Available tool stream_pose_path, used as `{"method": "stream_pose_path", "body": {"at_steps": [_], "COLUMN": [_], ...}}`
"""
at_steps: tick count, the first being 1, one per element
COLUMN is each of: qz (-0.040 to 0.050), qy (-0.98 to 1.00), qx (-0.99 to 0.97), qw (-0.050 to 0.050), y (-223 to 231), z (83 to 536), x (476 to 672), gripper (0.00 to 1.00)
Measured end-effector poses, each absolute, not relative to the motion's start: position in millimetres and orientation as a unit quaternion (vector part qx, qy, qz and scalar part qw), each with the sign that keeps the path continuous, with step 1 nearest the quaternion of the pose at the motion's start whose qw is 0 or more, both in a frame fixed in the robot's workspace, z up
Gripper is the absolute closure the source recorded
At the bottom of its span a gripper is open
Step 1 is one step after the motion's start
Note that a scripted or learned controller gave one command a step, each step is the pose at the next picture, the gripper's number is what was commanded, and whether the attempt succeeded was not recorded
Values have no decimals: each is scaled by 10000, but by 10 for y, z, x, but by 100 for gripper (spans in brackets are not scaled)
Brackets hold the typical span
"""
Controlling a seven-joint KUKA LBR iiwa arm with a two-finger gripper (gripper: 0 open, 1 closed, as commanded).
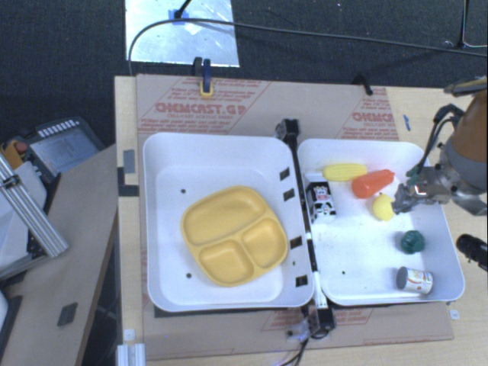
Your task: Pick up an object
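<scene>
Our gripper [402, 199] hovers at the right bin's [358, 292] far right edge, just beside the yellow lemon [383, 207]. We cannot tell how its jaws stand. We should centre over the lemon before descending.

Dark carpet floor [61, 44] surrounds the wooden bench [126, 128]; a shiny metal sheet [179, 21] lies beyond it

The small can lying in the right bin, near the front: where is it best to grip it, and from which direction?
The small can lies on its side in the right bin, its long axis running roughly left to right. Probably best to come straight down from above and close the fingers across the middle of its round body, front to back. The bin's front wall is close, so little room is left there.
</scene>
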State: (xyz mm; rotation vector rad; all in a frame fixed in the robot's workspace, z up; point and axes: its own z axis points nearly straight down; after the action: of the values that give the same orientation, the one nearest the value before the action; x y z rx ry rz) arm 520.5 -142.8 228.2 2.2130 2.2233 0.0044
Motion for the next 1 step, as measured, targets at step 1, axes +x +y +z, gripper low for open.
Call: {"method": "stream_pose_path", "body": {"at_steps": [1], "qz": [9], "qy": [7102], "qx": [7040], "qw": [2], "y": [-982], "z": [2255], "x": [5258], "gripper": [100]}}
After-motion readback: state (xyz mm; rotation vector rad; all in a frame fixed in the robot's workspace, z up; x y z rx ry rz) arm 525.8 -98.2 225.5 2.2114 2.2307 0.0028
